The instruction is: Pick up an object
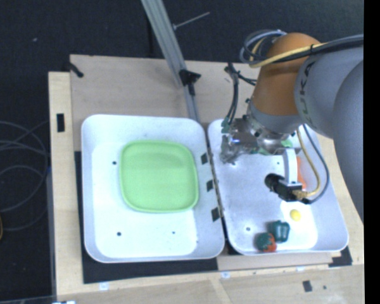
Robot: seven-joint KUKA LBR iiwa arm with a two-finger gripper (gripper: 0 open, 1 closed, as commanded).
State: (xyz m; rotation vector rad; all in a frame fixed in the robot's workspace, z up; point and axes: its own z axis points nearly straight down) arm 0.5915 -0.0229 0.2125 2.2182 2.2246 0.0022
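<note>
Teal-and-red object (270, 235) and small yellow piece (295, 215) lie in the right bin (253, 195).

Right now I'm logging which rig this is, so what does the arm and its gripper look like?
A thick grey arm with a rounded orange band above the wrist. Yellow and dark cables loop over it. The gripper is a compact metallic block.
</note>
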